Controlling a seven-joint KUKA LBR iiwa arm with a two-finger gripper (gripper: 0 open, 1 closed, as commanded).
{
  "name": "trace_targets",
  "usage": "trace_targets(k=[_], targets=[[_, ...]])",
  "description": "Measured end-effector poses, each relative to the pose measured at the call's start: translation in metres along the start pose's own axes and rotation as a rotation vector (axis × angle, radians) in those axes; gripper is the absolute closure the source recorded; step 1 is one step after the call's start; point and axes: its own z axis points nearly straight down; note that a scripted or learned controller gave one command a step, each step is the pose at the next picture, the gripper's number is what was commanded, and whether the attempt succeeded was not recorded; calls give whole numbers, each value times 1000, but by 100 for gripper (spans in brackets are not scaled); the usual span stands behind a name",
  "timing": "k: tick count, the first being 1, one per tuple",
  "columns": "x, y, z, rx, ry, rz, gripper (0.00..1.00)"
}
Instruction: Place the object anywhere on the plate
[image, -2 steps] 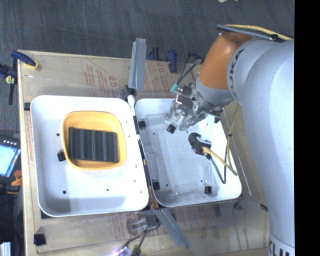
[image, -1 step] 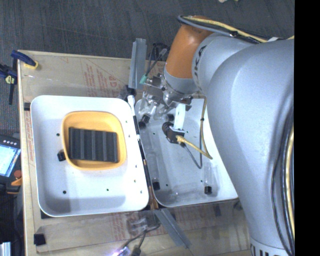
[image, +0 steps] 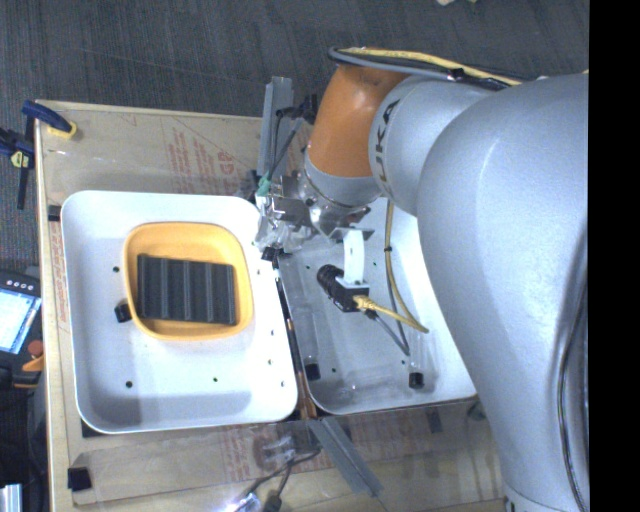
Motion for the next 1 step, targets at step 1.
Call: trace_targets(k=[1], targets=[[0,0,0,0,0,1,0]])
